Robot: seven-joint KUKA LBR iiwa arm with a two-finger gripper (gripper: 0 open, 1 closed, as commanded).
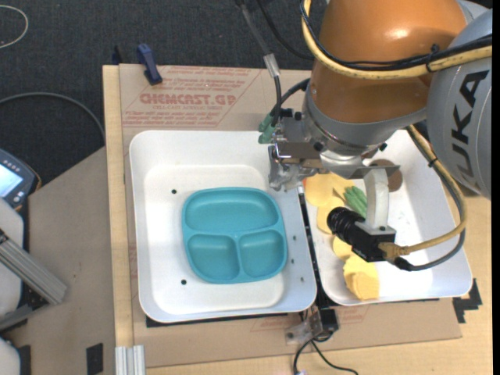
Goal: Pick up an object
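Teal plastic marks the divided plate (233, 234), which is seen lying flat in the left white bin (148, 209) on the counter (187, 84). The grey arm (461, 108) with its orange band is seen reaching in from the right, low over the right bin (445, 241). The tool (344, 174) is largely hidden beneath the wrist, so whether it is open or closed cannot be told. Yellow pieces (361, 278) are seen in the right bin, one just beside the near rim, others by the dividing edge. A green item (356, 199) is partly covered by the wrist hardware. A brown item (393, 178) lies beyond it.
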